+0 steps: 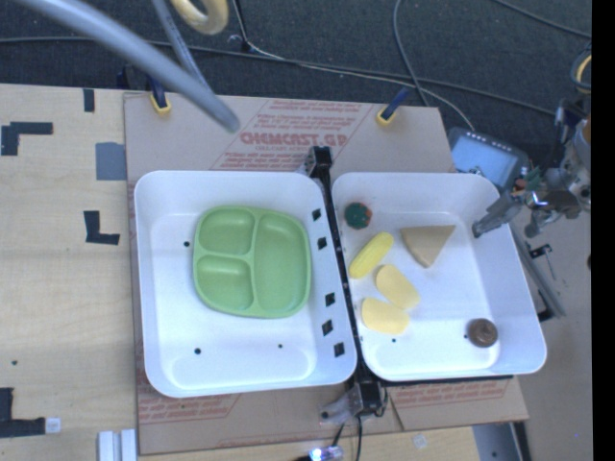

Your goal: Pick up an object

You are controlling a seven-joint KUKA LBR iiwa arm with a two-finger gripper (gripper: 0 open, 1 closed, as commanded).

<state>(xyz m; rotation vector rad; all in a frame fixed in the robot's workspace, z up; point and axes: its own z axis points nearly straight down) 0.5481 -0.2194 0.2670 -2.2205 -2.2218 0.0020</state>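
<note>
We have lifted nothing yet: our gripper (500,214) hangs at the right bin's (514,353) rim, its state impossible to tell, the wedge (428,245) untouched.

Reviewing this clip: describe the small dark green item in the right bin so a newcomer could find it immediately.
Start at the right bin, the one without the green divided plate. Look at its far-left corner, beside the black divider between the bins. The small round ball there is dark green, unlike the yellow pieces and the tan wedge nearby.
</note>
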